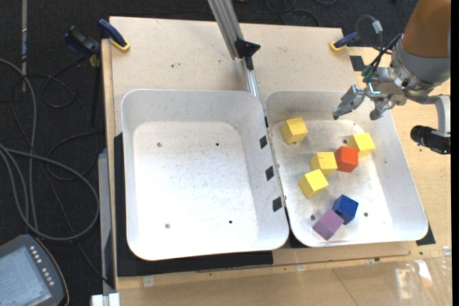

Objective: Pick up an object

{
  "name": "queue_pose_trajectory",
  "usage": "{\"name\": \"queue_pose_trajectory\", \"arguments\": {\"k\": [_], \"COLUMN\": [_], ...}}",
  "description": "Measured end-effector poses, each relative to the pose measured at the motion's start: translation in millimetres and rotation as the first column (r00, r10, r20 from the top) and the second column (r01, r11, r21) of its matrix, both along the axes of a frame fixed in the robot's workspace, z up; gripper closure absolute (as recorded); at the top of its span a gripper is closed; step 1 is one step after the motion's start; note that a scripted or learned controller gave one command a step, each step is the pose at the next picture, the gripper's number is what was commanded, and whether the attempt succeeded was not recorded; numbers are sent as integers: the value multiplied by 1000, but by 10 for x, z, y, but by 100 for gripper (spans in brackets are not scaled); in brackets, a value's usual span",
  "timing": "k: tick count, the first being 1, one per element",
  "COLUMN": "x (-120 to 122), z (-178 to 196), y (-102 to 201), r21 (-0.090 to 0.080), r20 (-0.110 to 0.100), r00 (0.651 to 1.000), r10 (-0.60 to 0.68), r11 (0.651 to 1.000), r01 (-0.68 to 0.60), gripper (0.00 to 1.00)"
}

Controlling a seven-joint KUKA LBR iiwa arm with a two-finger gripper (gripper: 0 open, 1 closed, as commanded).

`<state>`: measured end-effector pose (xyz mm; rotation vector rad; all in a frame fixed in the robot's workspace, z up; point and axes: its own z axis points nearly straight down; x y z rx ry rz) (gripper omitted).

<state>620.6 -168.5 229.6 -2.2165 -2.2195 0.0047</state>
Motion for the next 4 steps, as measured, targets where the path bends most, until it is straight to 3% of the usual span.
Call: {"name": "queue_pose_trajectory", "arguments": {"k": [1,3,4], "x": [10,-15,-21], "z": [30,-1065,-1364], "y": [1,66,73], "r21": [-2,0,-1], "r20": [5,-1,1], "r00": [1000,1000,1000], "r10": [2,-2,-1], "r11": [1000,1000,1000], "r01": [-2,2,1], "gripper": [0,0,0]}}
